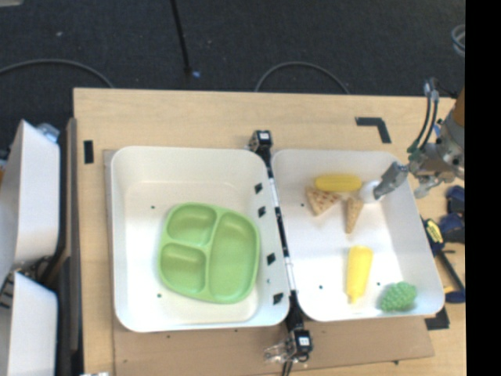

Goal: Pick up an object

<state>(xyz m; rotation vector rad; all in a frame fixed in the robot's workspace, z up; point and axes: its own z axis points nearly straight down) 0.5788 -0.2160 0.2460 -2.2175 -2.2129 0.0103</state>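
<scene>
The right bin (407, 233) holds several toy foods. A yellow oval piece (338, 183) lies at the back, with a tan wedge (322, 201) just in front of it and a tan cone (353, 212) beside that. Nearer the front lie a yellow corn cob (358, 272) and a green broccoli (398, 297) in the front right corner. My gripper (387, 182) reaches in from the right over the bin's back right part. It hangs just right of the yellow oval piece and the cone, and nothing shows held in it.
The left bin (133, 210) carries a green divided plate (210, 251). A black divider with clips (274, 233) runs between the bins. White boxes (31, 210) stand at the bench's left edge. Blue and yellow tools (442, 225) lie right of the right bin.
</scene>
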